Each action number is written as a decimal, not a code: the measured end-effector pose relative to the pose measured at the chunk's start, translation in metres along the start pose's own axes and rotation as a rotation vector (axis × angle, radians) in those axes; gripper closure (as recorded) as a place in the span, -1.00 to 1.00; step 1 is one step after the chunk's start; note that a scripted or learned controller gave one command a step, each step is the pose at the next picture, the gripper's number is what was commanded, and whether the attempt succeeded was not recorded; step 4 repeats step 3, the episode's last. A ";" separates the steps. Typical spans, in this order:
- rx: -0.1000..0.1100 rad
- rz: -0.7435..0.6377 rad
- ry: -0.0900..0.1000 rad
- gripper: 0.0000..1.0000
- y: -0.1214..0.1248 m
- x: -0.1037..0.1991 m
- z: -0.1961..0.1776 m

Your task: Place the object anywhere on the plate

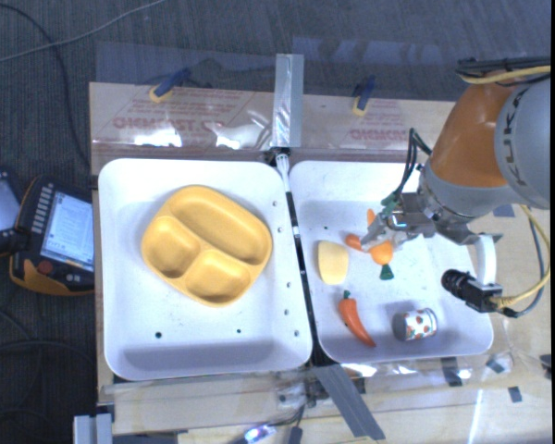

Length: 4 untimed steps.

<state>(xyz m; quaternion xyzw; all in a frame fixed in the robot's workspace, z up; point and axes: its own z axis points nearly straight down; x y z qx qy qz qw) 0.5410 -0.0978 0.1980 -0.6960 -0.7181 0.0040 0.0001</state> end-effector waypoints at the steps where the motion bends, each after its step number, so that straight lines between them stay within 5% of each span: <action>1: 0.001 -0.057 0.005 1.00 0.035 0.109 0.017; 2: 0.000 -0.250 0.001 1.00 0.049 0.166 0.016; 3: 0.000 -0.250 0.001 -1.00 0.049 0.166 0.016; 4: 0.000 -0.250 0.001 -1.00 0.049 0.166 0.016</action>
